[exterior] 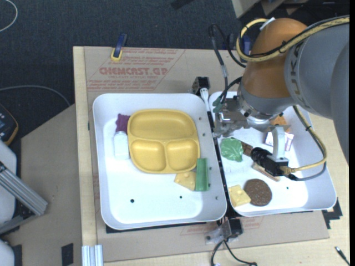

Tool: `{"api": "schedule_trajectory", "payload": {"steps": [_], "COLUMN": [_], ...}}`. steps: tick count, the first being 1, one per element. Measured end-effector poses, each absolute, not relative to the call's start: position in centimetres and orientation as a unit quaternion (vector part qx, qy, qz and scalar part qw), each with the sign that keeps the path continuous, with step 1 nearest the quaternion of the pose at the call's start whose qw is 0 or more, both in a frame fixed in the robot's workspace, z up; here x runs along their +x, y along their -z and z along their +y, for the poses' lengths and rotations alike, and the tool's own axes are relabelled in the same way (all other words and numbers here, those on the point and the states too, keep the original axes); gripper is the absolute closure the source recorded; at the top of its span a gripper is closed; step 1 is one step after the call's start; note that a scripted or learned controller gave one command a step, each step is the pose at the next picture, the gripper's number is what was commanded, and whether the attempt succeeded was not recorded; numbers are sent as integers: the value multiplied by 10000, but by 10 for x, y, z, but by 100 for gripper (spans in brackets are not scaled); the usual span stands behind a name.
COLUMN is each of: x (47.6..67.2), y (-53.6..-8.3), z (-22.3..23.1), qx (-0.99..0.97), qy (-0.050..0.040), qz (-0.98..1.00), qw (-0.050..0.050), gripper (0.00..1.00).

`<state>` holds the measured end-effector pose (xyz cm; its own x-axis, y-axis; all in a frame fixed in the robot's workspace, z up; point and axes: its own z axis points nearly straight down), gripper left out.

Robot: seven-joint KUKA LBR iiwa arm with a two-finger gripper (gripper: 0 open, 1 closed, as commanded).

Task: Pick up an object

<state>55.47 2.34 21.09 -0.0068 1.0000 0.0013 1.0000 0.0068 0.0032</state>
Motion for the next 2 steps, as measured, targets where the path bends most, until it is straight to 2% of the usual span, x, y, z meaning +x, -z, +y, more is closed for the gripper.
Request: {"api": "schedule_trajectory", "payload": {"steps": [1, 2], "x": [567, 566], "y": [-232, -228], "z": [40, 53], "qx": [7061, 7067], "qy": [-19, 5], "qz": [7081, 7075], "qw": [18, -4], "gripper": [100, 100]}}
